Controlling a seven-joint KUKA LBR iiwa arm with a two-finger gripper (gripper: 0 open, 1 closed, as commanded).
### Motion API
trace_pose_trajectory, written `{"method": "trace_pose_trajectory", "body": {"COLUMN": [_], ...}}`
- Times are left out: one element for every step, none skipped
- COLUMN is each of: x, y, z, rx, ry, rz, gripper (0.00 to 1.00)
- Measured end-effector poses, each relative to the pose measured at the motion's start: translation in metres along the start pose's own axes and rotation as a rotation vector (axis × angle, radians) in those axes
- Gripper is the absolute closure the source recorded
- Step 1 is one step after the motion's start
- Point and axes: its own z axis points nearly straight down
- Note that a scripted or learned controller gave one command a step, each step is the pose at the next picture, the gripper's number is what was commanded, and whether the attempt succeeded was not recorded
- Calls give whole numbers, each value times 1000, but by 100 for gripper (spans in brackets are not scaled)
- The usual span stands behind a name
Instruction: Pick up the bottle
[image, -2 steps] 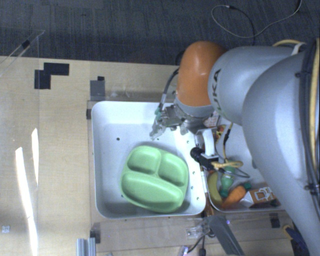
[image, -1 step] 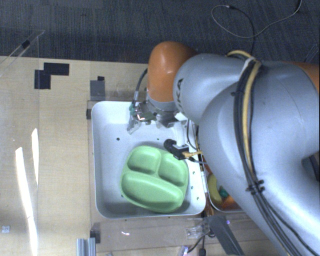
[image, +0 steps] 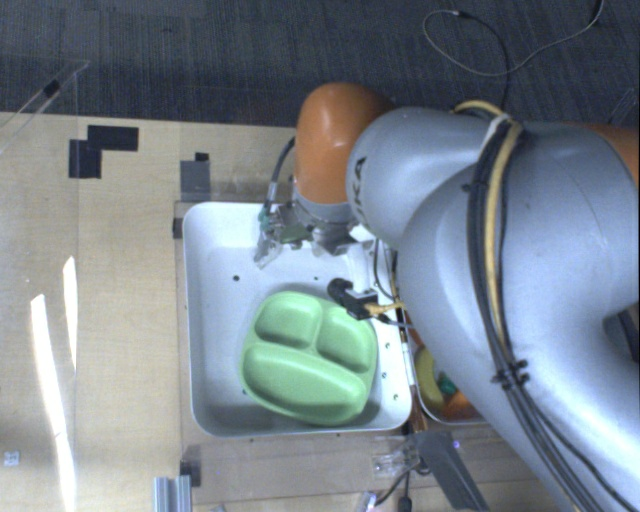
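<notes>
Pale wood counter (image: 110, 330) spreads across the left and bottom of our slanted overhead view, and dark carpet (image: 200, 50) runs along the top. Black tape marks (image: 100, 148) sit on the counter toward its far left corner.

Near the middle we see the left bin (image: 205, 330), white and shallow. A green tray (image: 305, 355) with three moulded compartments lies in the near half of that bin. It is turned a little askew, and its near right corner is close to the bin's wall.

The arm (image: 520, 250), big and grey, comes in from the right and covers most of the right bin (image: 428, 408). We see a sliver of that bin just beside the left one. The orange band (image: 325, 140) sits over the left bin's far edge. Below it the gripper (image: 272, 240) points down over the far part of the left bin, near its back wall, not touching the tray. We cannot tell whether the gripper is open or closed.

In the sliver of the right bin, yellow, green and orange things (image: 442, 388) peek out from under the arm, too hidden to name. We cannot tell whether one of them is the bottle, so we cannot say where it lies.
</notes>
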Motion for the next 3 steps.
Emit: {"method": "trace_pose_trajectory", "body": {"x": [0,71,71], "y": [0,-35,-35], "z": [0,-2,-2], "rx": [0,-2,-3], "ry": [0,3,3], "rz": [0,-81,-79], "gripper": [0,0,0]}}
